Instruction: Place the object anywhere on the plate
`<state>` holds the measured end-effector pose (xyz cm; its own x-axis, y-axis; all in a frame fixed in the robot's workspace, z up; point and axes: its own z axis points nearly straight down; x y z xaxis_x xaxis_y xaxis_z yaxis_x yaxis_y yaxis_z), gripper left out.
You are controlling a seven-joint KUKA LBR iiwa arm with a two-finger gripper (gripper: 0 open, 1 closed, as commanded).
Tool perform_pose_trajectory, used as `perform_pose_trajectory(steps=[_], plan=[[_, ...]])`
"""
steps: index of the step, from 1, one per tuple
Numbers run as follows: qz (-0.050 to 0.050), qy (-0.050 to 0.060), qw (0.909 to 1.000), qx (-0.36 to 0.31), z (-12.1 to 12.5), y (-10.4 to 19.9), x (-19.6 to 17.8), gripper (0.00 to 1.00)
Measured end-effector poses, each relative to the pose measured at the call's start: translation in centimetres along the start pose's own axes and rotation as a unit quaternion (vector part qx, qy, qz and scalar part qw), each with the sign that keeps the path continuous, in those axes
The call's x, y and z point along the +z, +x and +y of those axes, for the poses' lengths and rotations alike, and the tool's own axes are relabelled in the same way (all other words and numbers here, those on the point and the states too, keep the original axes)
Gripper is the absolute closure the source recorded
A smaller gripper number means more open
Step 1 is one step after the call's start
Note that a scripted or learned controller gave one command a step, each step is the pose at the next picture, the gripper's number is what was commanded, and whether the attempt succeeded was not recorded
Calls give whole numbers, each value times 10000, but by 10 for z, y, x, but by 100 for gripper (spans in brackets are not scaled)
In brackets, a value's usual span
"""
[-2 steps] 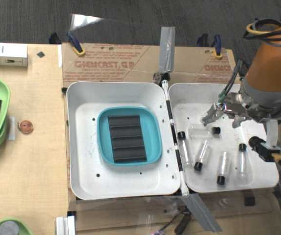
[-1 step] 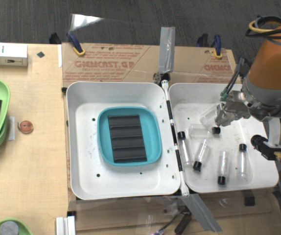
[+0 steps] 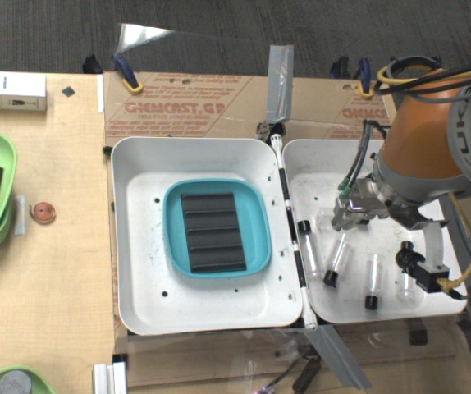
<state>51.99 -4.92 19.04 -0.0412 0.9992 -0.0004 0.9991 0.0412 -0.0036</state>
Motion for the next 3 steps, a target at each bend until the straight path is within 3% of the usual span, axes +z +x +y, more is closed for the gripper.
perform_pose_trajectory(steps=[1, 2, 3], plan=[[0, -5, 9909, -1344, -19, 45, -13, 100], [-2, -2, 9826, -1860, -33, 115, 0, 100], [-3, -4, 9826, -1859, -33, 115, 0, 0]])
